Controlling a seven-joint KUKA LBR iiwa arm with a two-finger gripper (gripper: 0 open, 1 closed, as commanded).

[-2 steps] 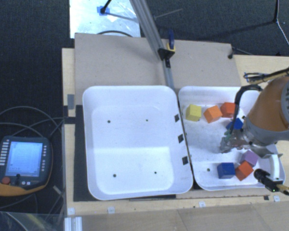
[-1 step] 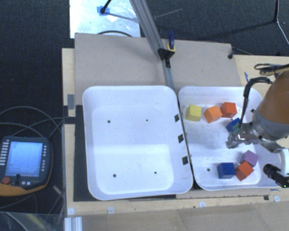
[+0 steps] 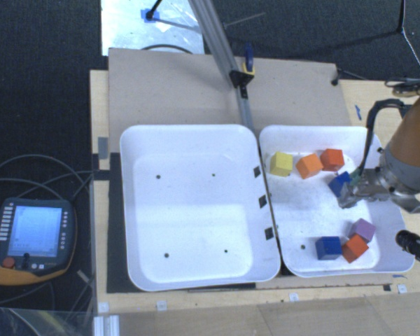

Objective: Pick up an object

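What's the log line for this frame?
arm: over right bin | gripper: at blue cube | grasp: unconfirmed

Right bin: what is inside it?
Right bin holds a yellow block, three orange blocks, a purple block and two blue blocks; the gripper partly covers one blue.

Coloured blocks (image 3: 309, 165) scattered in right bin (image 3: 294, 257)

No legible text anywhere – pendant (image 3: 29, 240) screen blurred, no labels readable
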